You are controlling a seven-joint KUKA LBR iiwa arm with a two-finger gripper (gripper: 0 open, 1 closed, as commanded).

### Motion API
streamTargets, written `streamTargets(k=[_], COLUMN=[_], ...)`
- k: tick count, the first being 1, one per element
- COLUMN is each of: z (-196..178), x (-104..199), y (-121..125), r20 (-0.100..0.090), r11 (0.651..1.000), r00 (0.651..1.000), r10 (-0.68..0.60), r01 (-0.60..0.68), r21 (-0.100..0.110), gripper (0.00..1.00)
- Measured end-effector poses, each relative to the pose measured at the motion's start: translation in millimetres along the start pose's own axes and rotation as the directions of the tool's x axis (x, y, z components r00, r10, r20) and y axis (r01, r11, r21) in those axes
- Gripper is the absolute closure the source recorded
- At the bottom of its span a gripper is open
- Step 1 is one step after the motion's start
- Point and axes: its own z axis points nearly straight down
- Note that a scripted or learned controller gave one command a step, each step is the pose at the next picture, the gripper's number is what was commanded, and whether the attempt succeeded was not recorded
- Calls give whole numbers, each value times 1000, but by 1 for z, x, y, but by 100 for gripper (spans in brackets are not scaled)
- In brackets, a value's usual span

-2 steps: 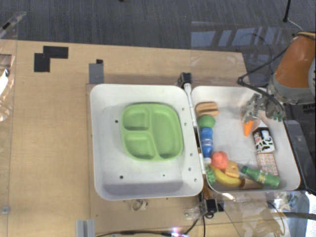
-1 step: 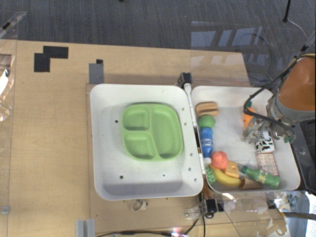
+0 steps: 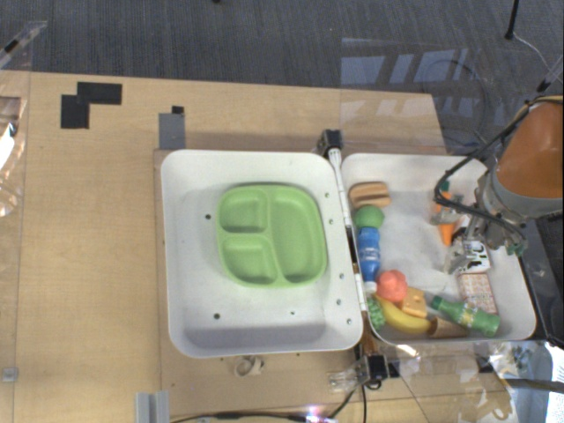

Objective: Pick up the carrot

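The carrot (image 3: 448, 233) shows as a small orange piece in the right bin (image 3: 414, 170), near that bin's right side, partly hidden by the arm's wrist. My gripper (image 3: 465, 256) hangs low over the bin just right of and below the carrot, close to it or touching it. The grey wrist with its orange band (image 3: 533, 161) reaches in from the right above it. I cannot see the carrot held.
The left bin (image 3: 189, 236) holds a green divided plate (image 3: 269, 236). In the right bin lie a bun (image 3: 368, 192), a green ball (image 3: 369, 216), a blue bottle (image 3: 368, 254), a red fruit (image 3: 391, 285), a banana (image 3: 401, 317), a green bottle (image 3: 464, 315) and a patterned box (image 3: 477, 291).
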Motion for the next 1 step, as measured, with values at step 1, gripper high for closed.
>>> streamTargets(k=[1], z=[1], x=[-47], y=[3], r20=[-1], r11=[957], r00=[957], r10=[290], r01=[-290], r21=[-1], gripper=[0])
